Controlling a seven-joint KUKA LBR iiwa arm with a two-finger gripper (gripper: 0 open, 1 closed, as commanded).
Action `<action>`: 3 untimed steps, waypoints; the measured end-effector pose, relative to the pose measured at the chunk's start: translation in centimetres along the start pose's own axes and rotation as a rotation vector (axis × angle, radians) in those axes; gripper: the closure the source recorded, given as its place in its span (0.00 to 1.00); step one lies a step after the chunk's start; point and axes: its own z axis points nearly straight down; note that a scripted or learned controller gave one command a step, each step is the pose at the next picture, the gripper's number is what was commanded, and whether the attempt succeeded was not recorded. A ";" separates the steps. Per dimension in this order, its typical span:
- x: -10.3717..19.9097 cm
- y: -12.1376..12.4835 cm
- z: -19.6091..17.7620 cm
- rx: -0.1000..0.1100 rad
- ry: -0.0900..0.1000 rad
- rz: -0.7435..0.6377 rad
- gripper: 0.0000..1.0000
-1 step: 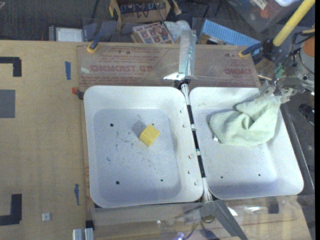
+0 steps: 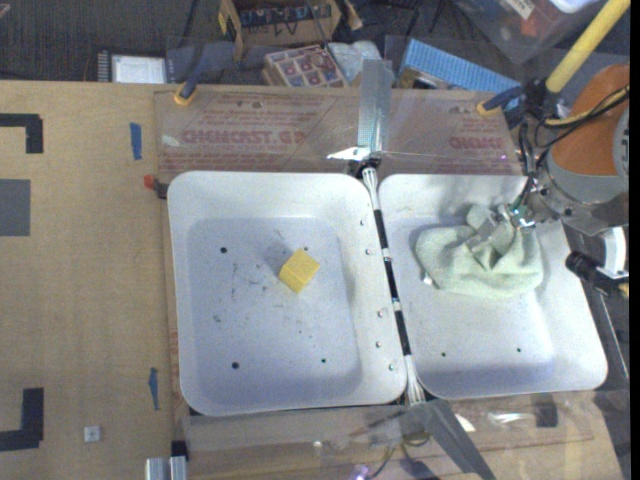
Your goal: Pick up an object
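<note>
A: Bins first, since they set the layout. The left bin point(image 2: 200, 228) and the right bin point(image 2: 570, 358) sit side by side on the bench, touching along the middle seam.

B: And the arm?

A: The arm point(image 2: 590, 148) reaches in from the right, its orange band high over the far right corner of the right bin. It is the only arm, so nearness is not in question.

B: What could it pick up?

A: Two things. A pale green cloth point(image 2: 480, 258) lies crumpled in the upper half of the right bin, spread wider than it is deep, so its long axis runs roughly left to right. A small yellow block point(image 2: 299, 270) sits alone near the middle of the left bin, well apart from the arm.

B: Where is the gripper against the cloth?

A: The gripper point(image 2: 512, 218) is down at the cloth's upper right edge, touching it or just above it. Most of the cloth lies to the left of it and toward the near side.

B: Fingers spread or pinched?

A: I cannot tell; they blur into the folds. A ridge of cloth rises just beside them, but I cannot see fabric held between them.

B: So the next move?

A: My judgement: close on that raised fold and lift, since the cloth is right there.
</note>
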 end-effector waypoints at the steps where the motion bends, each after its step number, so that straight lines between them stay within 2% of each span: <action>1: 0.7 -8.2 0.7 -0.005 -0.004 -0.290 0.00; 2: 3.0 -14.8 0.9 -0.009 -0.011 -0.376 0.00; 3: 3.1 -15.1 -13.5 -0.002 -0.003 -0.604 0.00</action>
